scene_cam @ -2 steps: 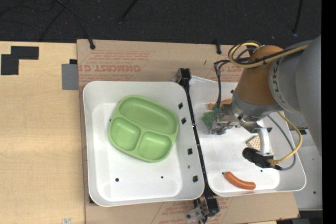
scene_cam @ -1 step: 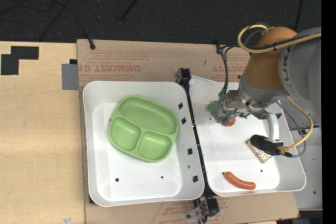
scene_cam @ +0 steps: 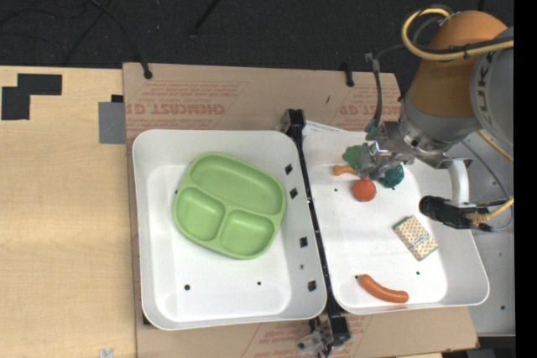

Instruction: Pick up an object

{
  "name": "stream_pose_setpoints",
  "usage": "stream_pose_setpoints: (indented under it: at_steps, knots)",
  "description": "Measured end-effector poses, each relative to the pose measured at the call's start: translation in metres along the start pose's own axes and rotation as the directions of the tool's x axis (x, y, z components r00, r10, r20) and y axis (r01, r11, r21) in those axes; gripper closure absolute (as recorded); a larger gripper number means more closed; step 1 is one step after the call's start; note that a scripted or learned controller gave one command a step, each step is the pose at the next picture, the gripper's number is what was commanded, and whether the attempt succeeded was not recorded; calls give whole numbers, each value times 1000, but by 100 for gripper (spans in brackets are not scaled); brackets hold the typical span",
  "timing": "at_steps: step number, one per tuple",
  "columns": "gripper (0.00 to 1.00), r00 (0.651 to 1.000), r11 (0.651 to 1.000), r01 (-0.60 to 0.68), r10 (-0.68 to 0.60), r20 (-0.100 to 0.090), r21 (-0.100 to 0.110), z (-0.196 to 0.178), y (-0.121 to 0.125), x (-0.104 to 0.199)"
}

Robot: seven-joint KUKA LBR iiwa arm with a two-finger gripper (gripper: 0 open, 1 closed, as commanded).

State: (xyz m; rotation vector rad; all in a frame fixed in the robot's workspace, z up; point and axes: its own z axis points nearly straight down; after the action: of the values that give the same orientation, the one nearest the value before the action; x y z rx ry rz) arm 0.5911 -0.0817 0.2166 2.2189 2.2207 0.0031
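My gripper (scene_cam: pixel 383 153) is low over the far part of the right bin (scene_cam: pixel 453 281), right at a dark green and teal toy (scene_cam: pixel 369 158) that sticks out on both sides of it. Whether the toy sits between the jaws is hidden by the wrist. A small orange piece (scene_cam: pixel 341 170) lies just left of the toy. A red ball (scene_cam: pixel 363 190) rests a little nearer the front, below the gripper.
A patterned small box (scene_cam: pixel 416 236) and an orange-red sausage (scene_cam: pixel 383 289) lie nearer the front of the right bin. The left bin (scene_cam: pixel 159 264) holds a green divided plate (scene_cam: pixel 228 205). A black divider (scene_cam: pixel 309 214) separates the bins.
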Motion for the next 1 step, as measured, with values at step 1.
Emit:
stream_pose_setpoints:
  at_steps: [1]
  knots:
    - [100,1000,1000,0,0,0,2,-35,1,-1]
